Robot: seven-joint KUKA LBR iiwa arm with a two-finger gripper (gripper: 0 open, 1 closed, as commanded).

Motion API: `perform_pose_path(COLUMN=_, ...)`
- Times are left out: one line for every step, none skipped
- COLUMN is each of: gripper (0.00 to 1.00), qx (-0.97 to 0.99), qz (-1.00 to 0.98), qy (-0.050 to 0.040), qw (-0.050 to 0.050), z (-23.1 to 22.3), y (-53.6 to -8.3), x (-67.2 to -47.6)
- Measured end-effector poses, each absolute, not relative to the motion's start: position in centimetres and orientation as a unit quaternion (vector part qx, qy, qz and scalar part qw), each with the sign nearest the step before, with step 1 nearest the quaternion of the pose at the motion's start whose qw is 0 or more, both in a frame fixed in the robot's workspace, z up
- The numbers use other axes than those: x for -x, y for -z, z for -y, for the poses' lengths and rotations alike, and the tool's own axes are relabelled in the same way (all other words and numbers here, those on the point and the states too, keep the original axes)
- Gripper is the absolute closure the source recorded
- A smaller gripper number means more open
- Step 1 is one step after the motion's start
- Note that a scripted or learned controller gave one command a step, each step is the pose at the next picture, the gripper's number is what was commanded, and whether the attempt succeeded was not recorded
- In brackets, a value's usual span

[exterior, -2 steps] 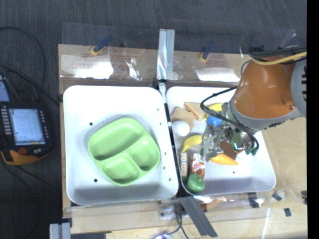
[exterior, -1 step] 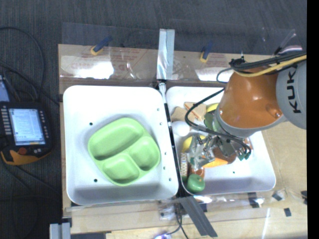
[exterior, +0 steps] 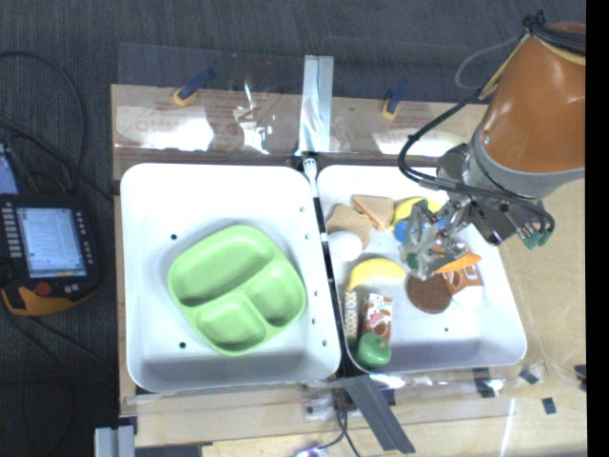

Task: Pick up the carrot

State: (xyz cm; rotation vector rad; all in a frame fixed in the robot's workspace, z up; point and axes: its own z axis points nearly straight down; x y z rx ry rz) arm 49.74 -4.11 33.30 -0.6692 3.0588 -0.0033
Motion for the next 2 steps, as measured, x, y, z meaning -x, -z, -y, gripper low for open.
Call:
perform_pose_path(gripper=1.0, qx=0.407, qz=-0.914, qy=-0.0013, qw=-0.001, z=7.7, y=-26.9, x=-51.8)
perform_pose_path(gripper=1.0, qx=0.423, qz=-0.906, qy=-0.0037, qw=-0.003, z=15.1, y=-18.8, x=-55.1)
